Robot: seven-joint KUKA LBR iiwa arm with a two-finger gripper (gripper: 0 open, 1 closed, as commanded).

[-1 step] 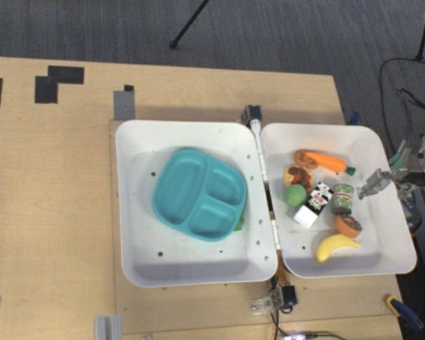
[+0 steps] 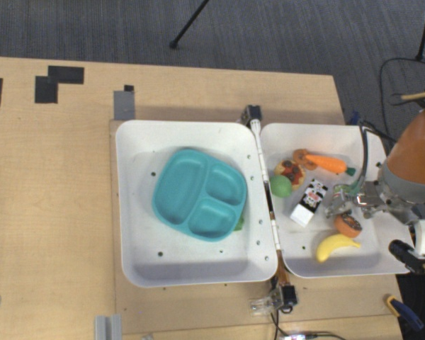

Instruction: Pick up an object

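The gripper (image 2: 346,202) hangs low inside the right bin (image 2: 292,261), near its right wall; whether it is released or clenched cannot be told. Just below it lies an orange round toy (image 2: 349,224), with a banana (image 2: 336,246) nearer the front rim. To its left sit a white box (image 2: 309,201) and a green ball (image 2: 281,186); a carrot (image 2: 324,163) lies toward the back. The left bin (image 2: 138,261) holds a teal divided plate (image 2: 200,193) with bare floor around it. The arm (image 2: 414,161) reaches in from the right, wrist bent downward.
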